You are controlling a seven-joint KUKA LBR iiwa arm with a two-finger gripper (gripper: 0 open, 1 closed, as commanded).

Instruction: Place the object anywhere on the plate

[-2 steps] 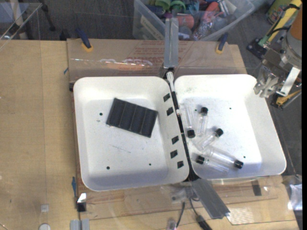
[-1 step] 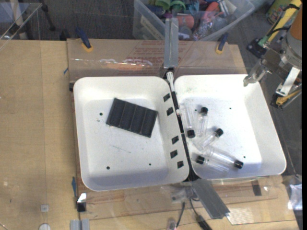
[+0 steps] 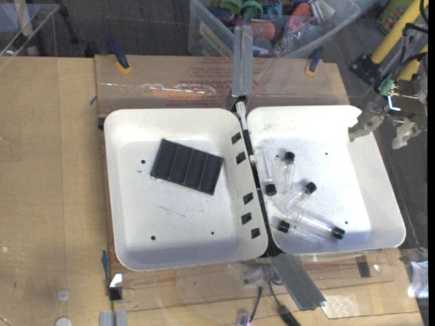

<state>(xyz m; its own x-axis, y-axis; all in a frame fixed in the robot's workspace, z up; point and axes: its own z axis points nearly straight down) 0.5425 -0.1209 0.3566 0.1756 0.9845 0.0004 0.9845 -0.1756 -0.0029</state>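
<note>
The plate (image 3: 187, 166) is a dark ribbed rectangle lying flat in the left bin (image 3: 129, 243), towards its far side. Several clear vials with black caps lie scattered in the left half of the right bin (image 3: 370, 182): one (image 3: 285, 167) near the middle, one (image 3: 300, 193) below it, and a long one (image 3: 311, 227) near the front. My gripper (image 3: 383, 129) hangs over the right bin's far right corner, well away from the vials. It is open, with nothing between its fingers (image 3: 362, 125).
A ridge with black clips (image 3: 246, 182) divides the two bins. Behind them stand a metal bar (image 3: 242, 60) and a clear tub of colourful toys (image 3: 272, 9). Cables and yellow parts (image 3: 397, 26) crowd the far right.
</note>
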